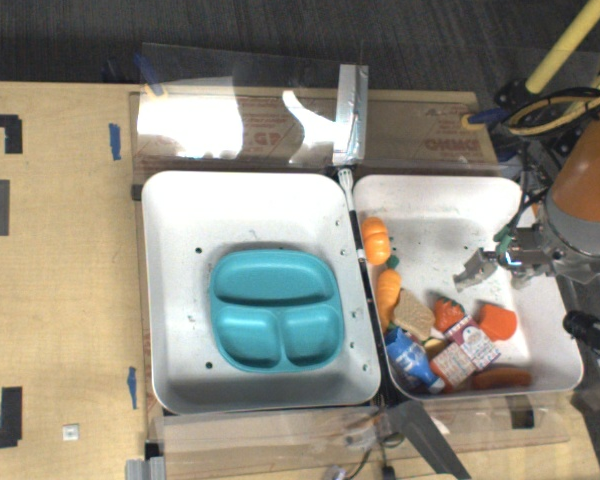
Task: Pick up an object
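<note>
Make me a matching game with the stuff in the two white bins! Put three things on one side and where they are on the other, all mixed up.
Things:
1. teal divided tray
2. small orange pumpkin
3. blue packet

Places:
A. right bin, near its front edge, beside the divider
B. middle of the left bin
C. right bin, against the divider, further back than the other toys

Pairs: 1-B, 2-C, 3-A
</note>
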`<action>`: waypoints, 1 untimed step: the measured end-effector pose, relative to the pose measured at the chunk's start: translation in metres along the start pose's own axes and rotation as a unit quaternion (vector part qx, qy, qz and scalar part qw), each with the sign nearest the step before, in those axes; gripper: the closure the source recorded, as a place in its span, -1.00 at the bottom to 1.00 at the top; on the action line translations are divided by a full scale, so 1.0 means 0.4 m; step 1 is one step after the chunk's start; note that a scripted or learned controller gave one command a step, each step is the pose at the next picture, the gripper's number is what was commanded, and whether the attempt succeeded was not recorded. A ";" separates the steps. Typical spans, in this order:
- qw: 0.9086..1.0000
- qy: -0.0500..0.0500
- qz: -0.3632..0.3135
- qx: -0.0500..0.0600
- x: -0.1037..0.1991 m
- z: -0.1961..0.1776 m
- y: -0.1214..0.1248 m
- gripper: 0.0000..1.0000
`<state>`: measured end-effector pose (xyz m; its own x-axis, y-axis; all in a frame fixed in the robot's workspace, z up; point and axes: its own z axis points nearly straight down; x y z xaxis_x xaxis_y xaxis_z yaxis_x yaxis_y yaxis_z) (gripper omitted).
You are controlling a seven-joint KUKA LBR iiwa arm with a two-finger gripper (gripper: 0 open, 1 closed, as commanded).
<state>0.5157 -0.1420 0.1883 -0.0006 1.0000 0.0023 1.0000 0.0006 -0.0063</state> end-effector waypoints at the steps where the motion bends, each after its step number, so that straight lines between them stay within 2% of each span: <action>1: 1.000 -0.002 0.003 -0.010 0.010 0.211 -0.038 -1.00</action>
<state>0.4999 -0.1379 0.1040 0.0058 1.0000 -0.0024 0.9999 -0.0058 0.0142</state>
